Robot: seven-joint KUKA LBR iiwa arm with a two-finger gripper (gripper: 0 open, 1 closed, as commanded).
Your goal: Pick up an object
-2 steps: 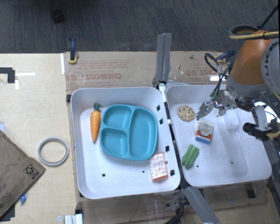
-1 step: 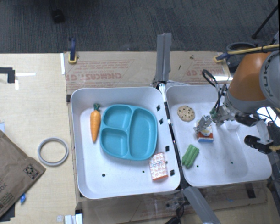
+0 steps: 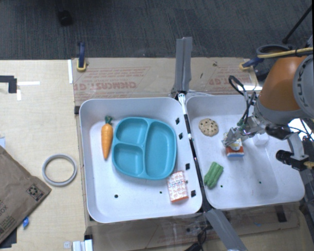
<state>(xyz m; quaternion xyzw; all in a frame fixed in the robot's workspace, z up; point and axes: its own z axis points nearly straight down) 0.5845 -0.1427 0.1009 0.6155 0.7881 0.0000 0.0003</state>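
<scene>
- Grey two-finger gripper [image 3: 233,140] sits low in the right white bin [image 3: 262,196], jaw state unclear.
- Small red-white-blue carton [image 3: 235,151] stands upright directly beneath it, near the bin's middle.

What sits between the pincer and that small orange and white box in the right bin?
Nothing visible. The pincer is right over the small box, apparently touching its top. The cookie and green pickle lie apart, off to the sides.

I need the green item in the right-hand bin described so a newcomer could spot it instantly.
Look at the right bin of the two white ones. Near its front left corner lies the green vegetable, slanted. It is the one green thing there; the cookie behind it is round and tan.
</scene>
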